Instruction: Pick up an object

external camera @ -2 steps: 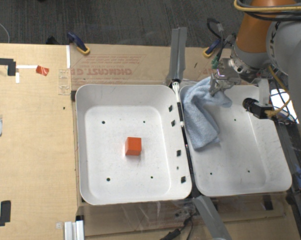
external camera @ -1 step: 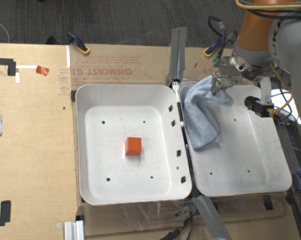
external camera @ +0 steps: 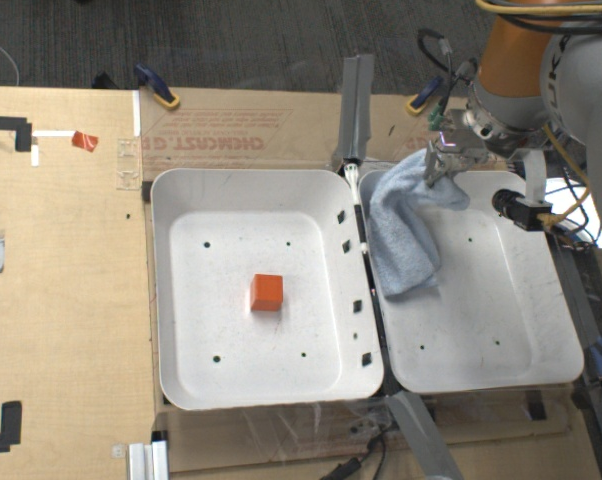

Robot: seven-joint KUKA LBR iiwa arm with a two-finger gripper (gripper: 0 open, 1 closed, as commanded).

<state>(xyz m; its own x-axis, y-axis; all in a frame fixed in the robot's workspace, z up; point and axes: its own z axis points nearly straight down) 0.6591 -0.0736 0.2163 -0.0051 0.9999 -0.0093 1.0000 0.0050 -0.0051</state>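
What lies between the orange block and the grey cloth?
In the camera view, bare white floor of the left bin and the bins' adjoining rims separate the orange block from the grey cloth.

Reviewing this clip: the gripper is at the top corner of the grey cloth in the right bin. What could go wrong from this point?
1. The gripper meets only an upper corner of the grey cloth, so a thin pinch might slip as it lifts.
2. The cloth drapes against the divider between the bins; it may drag or snag there.
3. The orange block sits in the left bin, apart from the gripper, so a failed try leaves nothing picked.
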